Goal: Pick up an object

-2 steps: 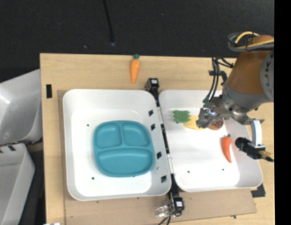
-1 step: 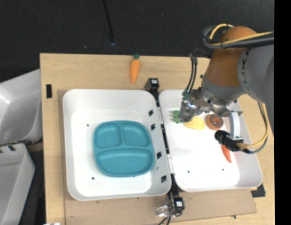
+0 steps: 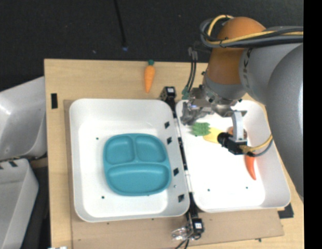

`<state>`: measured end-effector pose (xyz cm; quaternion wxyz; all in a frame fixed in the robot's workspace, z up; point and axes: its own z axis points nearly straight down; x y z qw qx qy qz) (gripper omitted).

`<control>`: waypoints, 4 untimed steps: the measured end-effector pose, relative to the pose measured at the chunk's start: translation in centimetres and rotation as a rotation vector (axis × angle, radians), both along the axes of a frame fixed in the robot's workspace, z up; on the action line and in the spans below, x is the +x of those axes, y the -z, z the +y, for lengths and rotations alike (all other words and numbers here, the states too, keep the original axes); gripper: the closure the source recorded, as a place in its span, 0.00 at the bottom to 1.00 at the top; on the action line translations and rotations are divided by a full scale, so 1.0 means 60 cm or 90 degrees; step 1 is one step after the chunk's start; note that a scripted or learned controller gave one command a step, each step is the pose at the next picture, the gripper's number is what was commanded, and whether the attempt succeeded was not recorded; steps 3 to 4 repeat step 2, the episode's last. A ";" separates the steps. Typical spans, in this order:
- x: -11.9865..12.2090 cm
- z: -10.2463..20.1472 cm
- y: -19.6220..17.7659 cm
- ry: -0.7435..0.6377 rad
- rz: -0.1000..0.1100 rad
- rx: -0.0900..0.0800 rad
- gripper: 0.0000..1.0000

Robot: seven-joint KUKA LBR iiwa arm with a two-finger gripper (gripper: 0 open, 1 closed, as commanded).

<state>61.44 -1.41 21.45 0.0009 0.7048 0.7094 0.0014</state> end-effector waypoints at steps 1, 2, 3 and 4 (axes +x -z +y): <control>0.054 0.081 -0.007 0.000 0.000 0.000 1.00; 0.097 0.167 -0.018 0.000 0.000 0.001 1.00; 0.097 0.167 -0.018 0.000 0.000 0.001 1.00; 0.097 0.167 -0.018 0.000 0.000 0.001 1.00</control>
